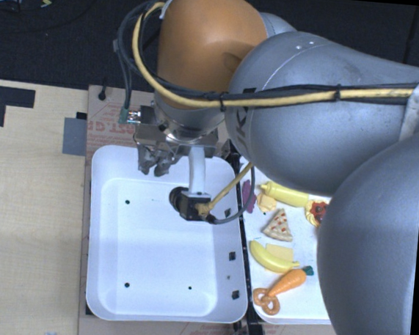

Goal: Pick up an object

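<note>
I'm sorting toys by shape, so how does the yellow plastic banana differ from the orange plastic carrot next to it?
The yellow plastic banana is a curved crescent; the orange plastic carrot is a straight taper with a green tip. The banana lies nearly level across the view; the carrot slants up to the right. Both lie in the right-hand white bin.
</note>
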